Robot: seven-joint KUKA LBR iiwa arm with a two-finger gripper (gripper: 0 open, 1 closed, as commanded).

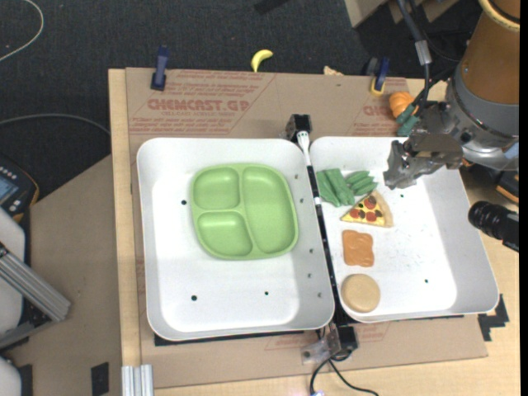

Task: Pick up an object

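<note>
Plainly, "CHEMCAST" marks the board (198, 104); whether the hand (399, 174) is apart, I cannot tell.

A brown board (239, 106) printed with red lettering covers the bench left of and below the gripper (399, 176), with dark grey carpet (124, 15) and a white cable (25, 23) beyond it.

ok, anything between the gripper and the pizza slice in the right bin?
Nothing visible. The gripper hangs over bare bin floor just up and right of the pizza slice. The green beans lie to the gripper's left, beside that path, not across it.
</note>
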